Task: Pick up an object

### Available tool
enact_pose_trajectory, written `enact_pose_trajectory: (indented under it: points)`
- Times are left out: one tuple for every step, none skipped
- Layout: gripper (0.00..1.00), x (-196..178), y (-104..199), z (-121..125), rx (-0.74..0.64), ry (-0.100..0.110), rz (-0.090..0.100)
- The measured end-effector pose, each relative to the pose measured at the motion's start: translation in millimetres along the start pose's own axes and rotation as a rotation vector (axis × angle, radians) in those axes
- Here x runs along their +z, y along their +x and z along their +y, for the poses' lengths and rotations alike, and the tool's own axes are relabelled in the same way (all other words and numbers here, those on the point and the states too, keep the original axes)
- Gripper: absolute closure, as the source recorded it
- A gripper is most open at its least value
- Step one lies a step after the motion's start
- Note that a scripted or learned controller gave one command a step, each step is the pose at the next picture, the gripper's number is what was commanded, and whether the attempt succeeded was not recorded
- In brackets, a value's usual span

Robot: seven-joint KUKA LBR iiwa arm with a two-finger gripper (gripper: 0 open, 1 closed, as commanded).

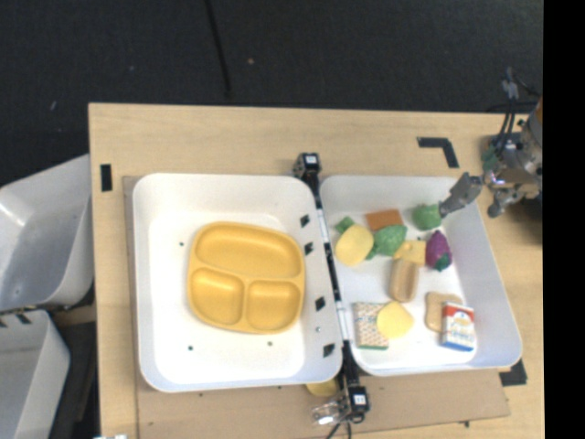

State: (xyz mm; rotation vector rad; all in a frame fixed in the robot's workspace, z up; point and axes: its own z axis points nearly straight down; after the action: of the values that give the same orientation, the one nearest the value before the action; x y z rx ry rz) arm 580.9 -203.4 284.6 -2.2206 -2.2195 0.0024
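Observation:
My gripper point(473, 207) hangs over the far right corner of the right bin point(498, 337), open, with nothing between its fingers. One grey finger point(460, 194) slants down next to a green toy vegetable point(426, 216). Near it lie a purple eggplant point(439, 250), an orange block point(384, 219), a second green piece point(390, 239) and a yellow lemon point(354, 244). Closer to the front are a tan roll point(403, 280), a yellow disc point(395, 320), a patterned packet point(369, 325) and a red, white and blue carton point(458, 327).
The left bin point(155, 337) holds a yellow three-compartment plate point(245, 275). A black divider with clips point(322, 245) runs between the bins. The arm's wrist point(516, 154) sits at the bench's right edge. White containers point(41, 236) stand off the bench to the left.

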Motion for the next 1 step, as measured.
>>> enact_pose_trajectory:
  points:
    - [0.0, 129.7, 30.2, -40.4, -0.001, 0.013, 0.005]
